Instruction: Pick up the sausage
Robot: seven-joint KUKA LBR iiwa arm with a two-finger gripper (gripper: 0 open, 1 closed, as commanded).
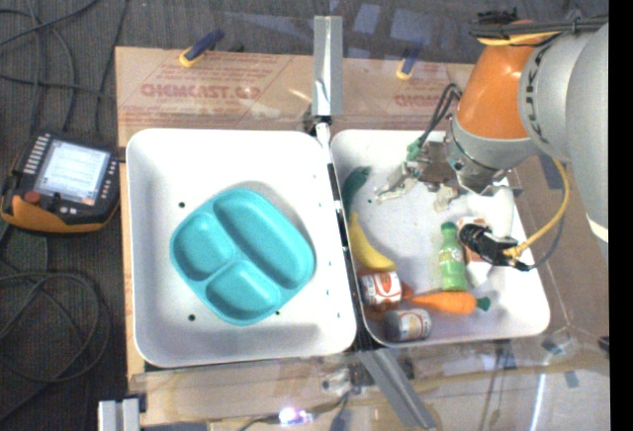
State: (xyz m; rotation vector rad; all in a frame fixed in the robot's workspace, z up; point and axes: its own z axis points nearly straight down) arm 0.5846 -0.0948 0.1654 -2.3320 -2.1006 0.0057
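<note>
The gripper (pixel 396 188) hangs empty, fingers spread, over the upper part of the right bin (pixel 534 312). A likely sausage (pixel 407 324) lies at that bin's lower edge, beside the carrot (pixel 445 302). Approach vertically, straddle it across its width, avoiding the can (pixel 381 288).

Two bins (pixel 148 221); two cans (pixel 381 288)

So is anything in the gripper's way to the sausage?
I can't pick out a sausage for sure. The gripper is over the right bin, and the arm covers that bin's far right corner. Nearer the camera, a green bottle, a carrot and a banana lie crowded together.
</note>
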